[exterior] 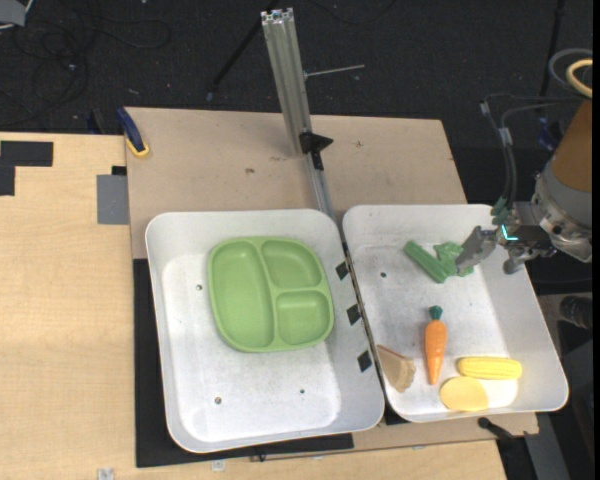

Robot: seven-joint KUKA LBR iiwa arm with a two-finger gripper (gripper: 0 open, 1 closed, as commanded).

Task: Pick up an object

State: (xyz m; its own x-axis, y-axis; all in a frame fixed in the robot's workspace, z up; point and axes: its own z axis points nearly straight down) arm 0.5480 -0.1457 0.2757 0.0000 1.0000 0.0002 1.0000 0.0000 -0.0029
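From the fixed overhead camera: the gripper (492, 249) hangs with fingers spread and nothing between them over the far right of the right bin (380, 230). The green toy (433, 260) lies just left of its fingertips, long axis running left-far to right-near. The arm enters from the right, wrist tilted left and down. Carrot (435, 341) and corn (490, 369) lie nearer.

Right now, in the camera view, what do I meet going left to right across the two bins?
Green divided plate → tan wedge-shaped piece → toy carrot → yellow corn cob → the hand near the right bin's far right corner.
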